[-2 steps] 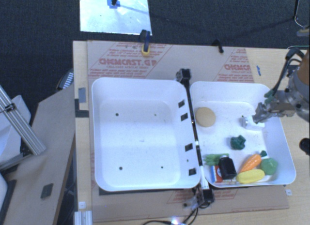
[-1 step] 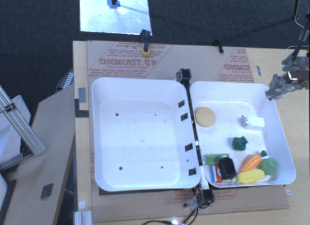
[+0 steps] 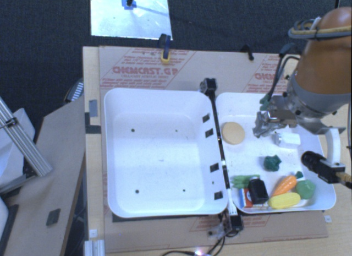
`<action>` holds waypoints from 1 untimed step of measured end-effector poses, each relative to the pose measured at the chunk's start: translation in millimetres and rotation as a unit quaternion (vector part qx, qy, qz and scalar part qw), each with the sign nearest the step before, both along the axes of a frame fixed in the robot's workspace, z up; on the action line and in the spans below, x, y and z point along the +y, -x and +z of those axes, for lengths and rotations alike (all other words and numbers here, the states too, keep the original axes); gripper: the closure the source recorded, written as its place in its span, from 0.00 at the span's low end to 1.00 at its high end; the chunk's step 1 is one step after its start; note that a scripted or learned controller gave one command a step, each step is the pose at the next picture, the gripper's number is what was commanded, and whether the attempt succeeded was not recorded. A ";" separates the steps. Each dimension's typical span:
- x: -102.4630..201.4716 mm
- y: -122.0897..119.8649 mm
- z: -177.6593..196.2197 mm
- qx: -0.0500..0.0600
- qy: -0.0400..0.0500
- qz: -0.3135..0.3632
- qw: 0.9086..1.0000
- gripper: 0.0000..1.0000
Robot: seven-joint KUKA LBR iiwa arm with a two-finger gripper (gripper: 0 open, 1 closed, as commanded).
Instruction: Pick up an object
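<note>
Objects for picking all lie in the right bin [image 3: 330, 197]: a round tan disc [image 3: 233, 133] near its left wall, a small white block [image 3: 290, 139] further right, and a dark green lump [image 3: 271, 163] below that. Along the bin's near edge sit a green leafy toy [image 3: 241, 181], a black box-shaped item [image 3: 257, 190] lying partly over a red and white piece [image 3: 246, 197], a yellow oblong toy [image 3: 285, 200], an orange toy carrot [image 3: 285, 184], and a pale green rounded toy [image 3: 306, 189].

Beside it, the left bin [image 3: 118, 106] shows its white floor with a few small dark dots. Black clips line the seam where the two bins meet.

The gripper [image 3: 265, 125] hangs over the upper middle of the right bin, between the tan disc and the white block, with the grey arm [image 3: 324, 56] behind it. Its metal fingers are too blurred against the white floor to say whether they are spread or pressed together; nothing can be seen between them.

Both bins rest on a brown board [image 3: 143, 73] printed in red with "CHEMCAST GP", repeated partly at the right.
</note>
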State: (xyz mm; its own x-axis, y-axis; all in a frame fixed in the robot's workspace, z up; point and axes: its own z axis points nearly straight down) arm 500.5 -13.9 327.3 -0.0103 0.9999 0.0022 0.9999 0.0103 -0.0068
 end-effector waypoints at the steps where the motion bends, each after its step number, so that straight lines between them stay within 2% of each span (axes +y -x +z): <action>1: 42.3 -21.3 147.9 -0.013 0.000 -0.001 1.000 1.00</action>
